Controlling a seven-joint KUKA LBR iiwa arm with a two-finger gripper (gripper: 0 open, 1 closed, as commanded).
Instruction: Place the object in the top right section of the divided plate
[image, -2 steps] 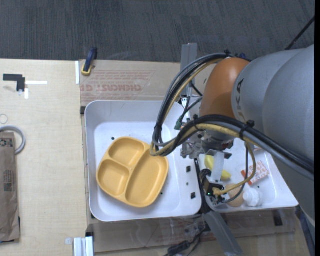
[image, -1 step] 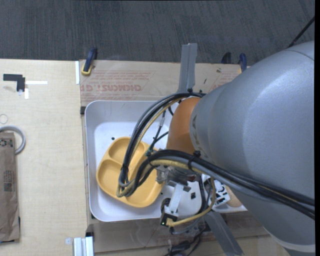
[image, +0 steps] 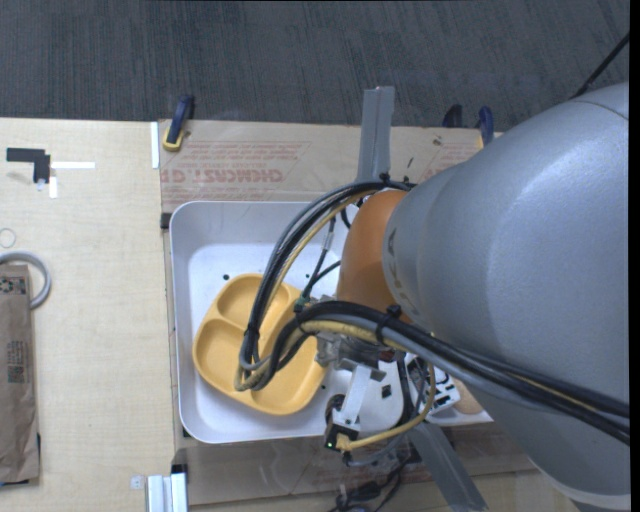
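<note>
Looking down past the big grey arm with its orange wrist band (image: 365, 250), reaching in from the right over the shallow white plastic bin (image: 185, 300) on the pale worktop (image: 90, 300). Resting flat in that bin: the yellow, round, divided plastic plate (image: 225, 340), partly crossed by black and yellow cables (image: 270, 310). Can't pick out the object to be placed; probably hidden beneath the wrist. Can't tell whether the jaws stand open or closed either. Hard to judge weight or grip point unseen; likely something small and light, best taken across its narrowest width.
</note>
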